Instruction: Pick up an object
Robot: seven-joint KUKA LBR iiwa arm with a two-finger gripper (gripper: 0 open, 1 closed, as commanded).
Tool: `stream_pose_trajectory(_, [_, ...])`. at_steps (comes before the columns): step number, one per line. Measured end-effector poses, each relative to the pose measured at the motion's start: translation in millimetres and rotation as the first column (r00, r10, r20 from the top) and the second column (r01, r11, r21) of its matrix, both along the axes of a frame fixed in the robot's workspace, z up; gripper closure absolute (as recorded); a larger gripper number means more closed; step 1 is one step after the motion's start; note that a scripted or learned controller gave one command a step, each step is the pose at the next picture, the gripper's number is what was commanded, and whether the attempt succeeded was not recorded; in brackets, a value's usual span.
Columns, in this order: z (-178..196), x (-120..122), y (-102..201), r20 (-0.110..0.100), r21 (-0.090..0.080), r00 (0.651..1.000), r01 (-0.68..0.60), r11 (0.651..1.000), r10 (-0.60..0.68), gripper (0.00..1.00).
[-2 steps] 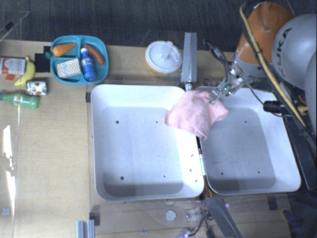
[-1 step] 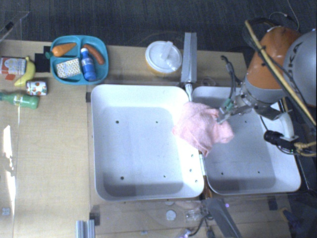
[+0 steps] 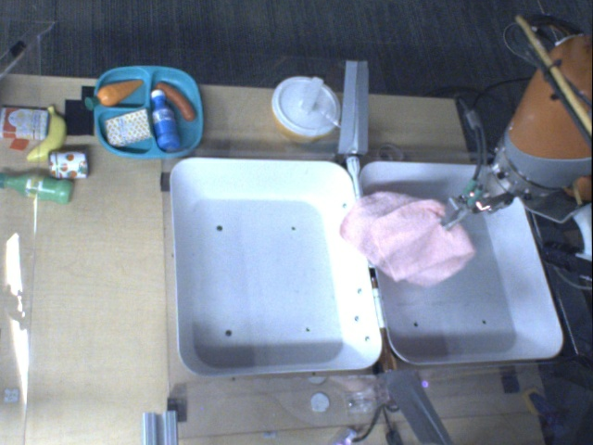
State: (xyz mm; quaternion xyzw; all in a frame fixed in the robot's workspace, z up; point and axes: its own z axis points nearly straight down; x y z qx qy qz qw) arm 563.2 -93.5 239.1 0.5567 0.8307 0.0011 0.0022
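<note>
A crumpled pink cloth lies in the right bin, with its left edge draped over the divider between the two bins. My gripper reaches in from the right and sits at the cloth's upper right edge, its tips touching or just above the fabric. The grey arm with its orange band rises behind it at the right.
The left bin sits beside the right one. On the bench behind are a blue divided plate with toy food, a white lidded cup, and small items at the far left edge.
</note>
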Motion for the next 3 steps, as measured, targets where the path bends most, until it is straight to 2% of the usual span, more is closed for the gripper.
stream_pose_trajectory(1, [135.7,-39.2,6.5,0.000,0.000,0.995,0.095,0.995,-0.095,1.00])
stream_pose_trajectory(2, [11.0,23.3,25.8,-0.004,0.001,0.996,-0.087,0.996,0.087,1.00])
stream_pose_trajectory(3, [-4.8,63.8,10.5,-0.001,-0.001,0.991,-0.131,0.991,0.131,1.00])
